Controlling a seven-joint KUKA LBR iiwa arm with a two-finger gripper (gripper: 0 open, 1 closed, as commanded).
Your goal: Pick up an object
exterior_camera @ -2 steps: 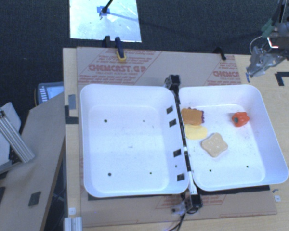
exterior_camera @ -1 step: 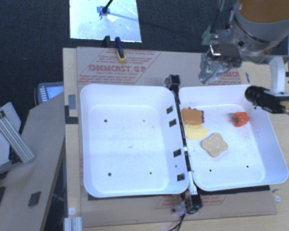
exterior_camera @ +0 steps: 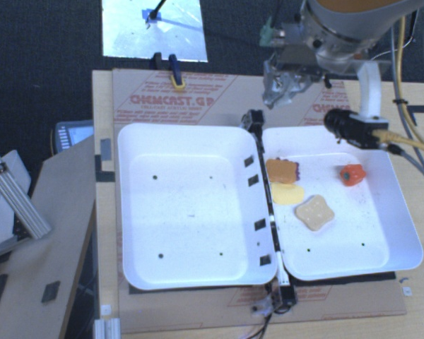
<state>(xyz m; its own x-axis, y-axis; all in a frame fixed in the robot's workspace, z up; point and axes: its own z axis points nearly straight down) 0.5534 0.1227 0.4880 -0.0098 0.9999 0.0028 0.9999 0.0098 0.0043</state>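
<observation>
White moulded plastic is forming the left bin (exterior_camera: 191, 203), a shallow rounded tray with a few small dark holes showing in its floor. Black clips (exterior_camera: 261, 224) are being seen along the seam where it is meeting the right bin (exterior_camera: 381, 253), of the same smooth plastic. Four small things are lying in the right bin's far half: an orange block (exterior_camera: 282, 171) with a purple edge beside the seam, a flat pale-yellow disc (exterior_camera: 288, 194) touching its near side, a tan toast-shaped slab (exterior_camera: 314, 212) with rounded corners just right of the disc, and a red-orange lump (exterior_camera: 352, 175) well apart toward the right. The hand (exterior_camera: 286, 90), grey metal, is being held above the bench beyond the right bin's far rim, clear of all four; whether it is open or closed cannot be told. Printed brown cardboard (exterior_camera: 198, 97) is lying under both bins on the pale wooden bench (exterior_camera: 71, 210), with dark carpet (exterior_camera: 42, 48) and a shiny metal sheet (exterior_camera: 155, 20) beyond.
</observation>
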